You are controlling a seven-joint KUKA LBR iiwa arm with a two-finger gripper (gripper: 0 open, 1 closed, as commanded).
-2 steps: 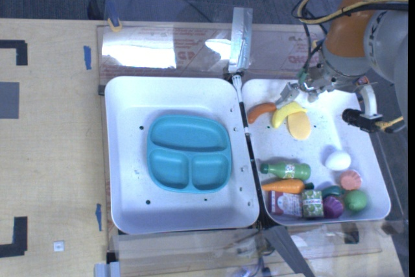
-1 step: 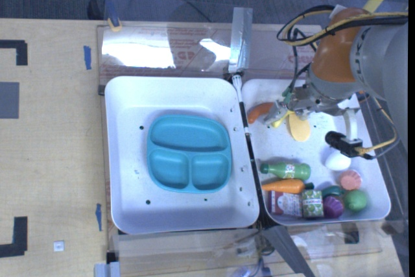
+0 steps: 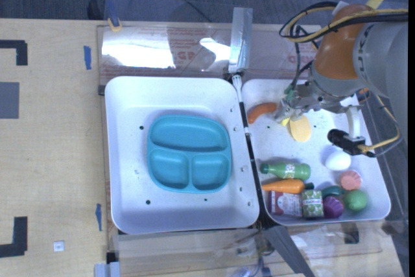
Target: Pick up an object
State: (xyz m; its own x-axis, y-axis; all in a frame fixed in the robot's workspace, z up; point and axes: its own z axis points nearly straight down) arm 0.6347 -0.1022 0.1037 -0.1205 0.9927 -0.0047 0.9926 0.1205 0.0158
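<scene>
Fingers of gripper (image 3: 295,115): apart or together cannot be told, the tips being lost among wrist hardware and cables. Positioned over the right bin (image 3: 382,204) near its far left corner. Yellow rounded object (image 3: 301,130) directly below the gripper and touching or nearly touching it; whether gripped cannot be told. Orange piece (image 3: 260,111) just beside on the left, close against the bin's left wall. White egg-shaped item (image 3: 337,160) toward the right wall, apart from the yellow object. Green bottle (image 3: 286,170) lying on its side at mid-bin by the left wall, with an orange carrot (image 3: 283,186) just beside it on the near side. Crowded along the near edge: red-labelled packet (image 3: 284,203), green can (image 3: 312,204), purple item (image 3: 333,207), green ball (image 3: 356,200) and a pinkish ball (image 3: 351,180), mostly touching one another. Label print present on bottle, packet and can, too small to read. Red printing on the clear sheet (image 3: 168,48) behind the bins, likewise unreadable. Open floor in the right bin limited to the middle strip between yellow object and bottle. Left bin (image 3: 123,107) occupied by a blue divided tray (image 3: 189,152) at centre, with bare white margin on all sides. Bench (image 3: 52,159) bare wood to the left, bearing black corner marks and blue tape tabs.
</scene>
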